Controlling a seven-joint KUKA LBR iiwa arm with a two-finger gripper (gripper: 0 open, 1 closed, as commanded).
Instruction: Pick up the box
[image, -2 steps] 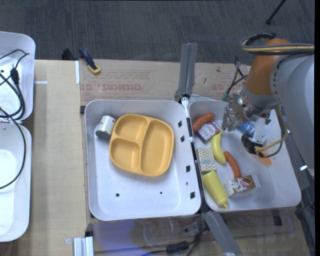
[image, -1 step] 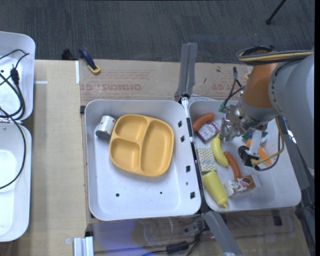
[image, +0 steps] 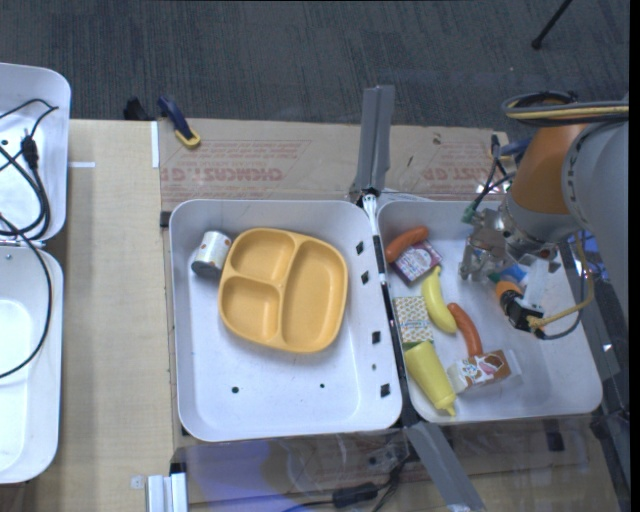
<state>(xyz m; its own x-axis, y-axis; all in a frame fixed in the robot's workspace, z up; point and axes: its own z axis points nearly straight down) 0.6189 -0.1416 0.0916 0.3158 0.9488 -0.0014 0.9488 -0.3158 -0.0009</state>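
The box (image: 485, 370) lies flat near the front of the right bin (image: 570, 395), and looks light and stiff, best pinched across its short sides. A sausage (image: 465, 330) lies just behind it and a yellow bottle (image: 430, 375) just to its left, crowding a grasp. The gripper (image: 485, 255) hangs well behind it; its finger state I cannot tell.

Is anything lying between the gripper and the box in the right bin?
Nothing sits directly on the line. The gripper hangs over the upper part of the right bin; the box lies nearer the front wall. A hot dog lies just beside that path, close to the box's upper edge, and may crowd a descent.
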